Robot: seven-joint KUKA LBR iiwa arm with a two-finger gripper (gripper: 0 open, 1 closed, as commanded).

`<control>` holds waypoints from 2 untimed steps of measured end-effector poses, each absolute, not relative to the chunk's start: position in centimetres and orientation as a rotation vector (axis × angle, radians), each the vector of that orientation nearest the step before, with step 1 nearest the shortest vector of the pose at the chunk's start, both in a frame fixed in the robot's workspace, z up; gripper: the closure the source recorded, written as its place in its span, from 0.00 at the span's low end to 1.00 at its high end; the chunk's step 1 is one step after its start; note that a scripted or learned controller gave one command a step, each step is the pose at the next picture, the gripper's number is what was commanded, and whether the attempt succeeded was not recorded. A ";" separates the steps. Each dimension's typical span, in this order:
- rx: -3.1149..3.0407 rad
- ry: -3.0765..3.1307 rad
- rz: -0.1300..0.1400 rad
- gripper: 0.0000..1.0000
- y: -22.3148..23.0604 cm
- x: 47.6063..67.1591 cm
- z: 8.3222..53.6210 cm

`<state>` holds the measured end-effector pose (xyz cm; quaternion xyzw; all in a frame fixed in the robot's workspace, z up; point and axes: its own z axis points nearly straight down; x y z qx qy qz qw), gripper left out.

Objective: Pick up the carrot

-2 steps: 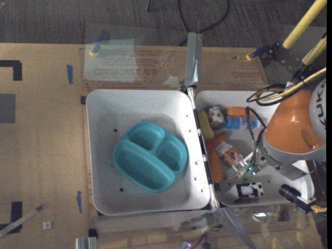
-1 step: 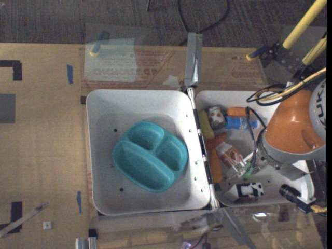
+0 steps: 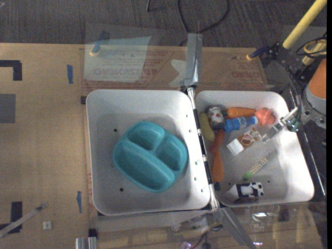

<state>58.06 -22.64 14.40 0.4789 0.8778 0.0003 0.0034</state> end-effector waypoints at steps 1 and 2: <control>1.318 2.842 0.001 0.00 -22.7 61.9 16.4; 1.036 2.965 -0.001 0.00 -18.4 66.0 11.2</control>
